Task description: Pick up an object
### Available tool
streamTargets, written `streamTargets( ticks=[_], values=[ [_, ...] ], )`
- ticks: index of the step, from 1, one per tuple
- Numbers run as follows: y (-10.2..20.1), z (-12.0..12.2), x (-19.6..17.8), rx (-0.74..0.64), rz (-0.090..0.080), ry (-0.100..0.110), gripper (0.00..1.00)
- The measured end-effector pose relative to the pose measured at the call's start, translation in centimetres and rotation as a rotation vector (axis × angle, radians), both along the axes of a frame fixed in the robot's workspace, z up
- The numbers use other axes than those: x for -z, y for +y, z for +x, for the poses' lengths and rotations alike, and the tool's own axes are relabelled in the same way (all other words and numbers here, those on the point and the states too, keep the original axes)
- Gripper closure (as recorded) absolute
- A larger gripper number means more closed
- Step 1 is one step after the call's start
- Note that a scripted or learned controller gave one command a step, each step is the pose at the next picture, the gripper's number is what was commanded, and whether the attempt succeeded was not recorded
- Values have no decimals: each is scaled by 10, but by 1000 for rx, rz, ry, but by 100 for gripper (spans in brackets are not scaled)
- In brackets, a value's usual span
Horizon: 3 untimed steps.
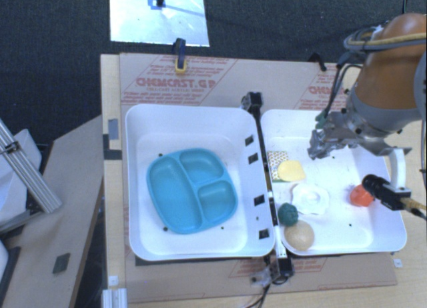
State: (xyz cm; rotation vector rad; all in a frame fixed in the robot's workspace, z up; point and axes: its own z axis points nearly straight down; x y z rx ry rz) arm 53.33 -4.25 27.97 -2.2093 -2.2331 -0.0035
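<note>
My gripper [319,147] hangs over the upper middle of the right bin [380,240], above bare white floor, with nothing seen between its fingers. Just below and left of it lies a yellow piece [291,171] on a small patterned card [277,164]. Further down are a white fried-egg shape [311,198], a dark teal ball [288,214] and a tan round object [299,235]. An orange-red object [360,196] sits at the bin's right side.
The left bin [143,127] holds a blue divided tray [193,189]. A black clip strip [260,167] runs between the bins. A yellow clamp [180,57] stands on the cardboard behind the left bin.
</note>
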Motion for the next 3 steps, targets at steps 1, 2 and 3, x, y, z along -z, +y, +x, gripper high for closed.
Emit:
streamTargets(
  ticks=[1, 2, 3],
  values=[
    [40, 6, 16, 2, -1, 1, 100],
    [88, 7, 21, 2, -1, 0, 100],
    [133, 17, 30, 2, 0, 0, 100]
  ],
)
